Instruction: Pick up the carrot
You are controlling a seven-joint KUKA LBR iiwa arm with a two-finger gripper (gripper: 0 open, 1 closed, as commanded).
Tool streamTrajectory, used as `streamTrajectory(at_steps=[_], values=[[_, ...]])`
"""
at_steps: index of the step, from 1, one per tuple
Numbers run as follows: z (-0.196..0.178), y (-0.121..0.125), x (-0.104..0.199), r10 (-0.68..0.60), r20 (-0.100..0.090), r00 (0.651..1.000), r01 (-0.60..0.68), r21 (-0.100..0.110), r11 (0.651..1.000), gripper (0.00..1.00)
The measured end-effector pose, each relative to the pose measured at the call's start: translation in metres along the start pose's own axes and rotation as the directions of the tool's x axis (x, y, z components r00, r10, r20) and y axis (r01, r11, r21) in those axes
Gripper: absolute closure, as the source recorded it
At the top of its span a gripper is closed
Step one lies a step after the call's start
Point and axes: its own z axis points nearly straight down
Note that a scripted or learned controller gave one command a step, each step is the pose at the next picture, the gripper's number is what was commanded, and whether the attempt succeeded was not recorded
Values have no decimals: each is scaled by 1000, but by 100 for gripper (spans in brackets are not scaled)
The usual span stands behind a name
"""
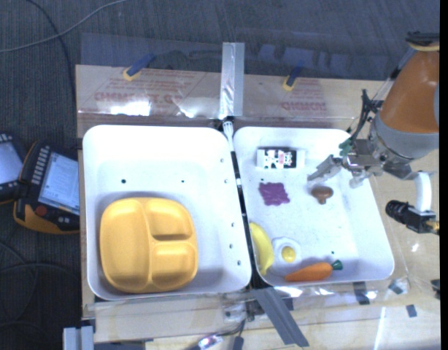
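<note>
The carrot (309,272), orange with a green top, lies along the front wall of the right bin (370,228). My gripper (339,174) hovers over the bin's back right part, well behind the carrot. Its fingers (321,170) are spread open with nothing between them. A small brown item (322,192) sits just below the gripper.
In the right bin, a banana (262,245) and a fried egg toy (286,253) lie left of the carrot. A purple grape bunch (273,192) and a black-and-white box (276,158) lie further back. A yellow divided tray (147,243) sits in the left bin (158,152).
</note>
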Motion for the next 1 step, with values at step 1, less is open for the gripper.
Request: streamTrajectory(at_steps=[1], values=[[51,-55,37,-72,0,997,72,1,997,0]])
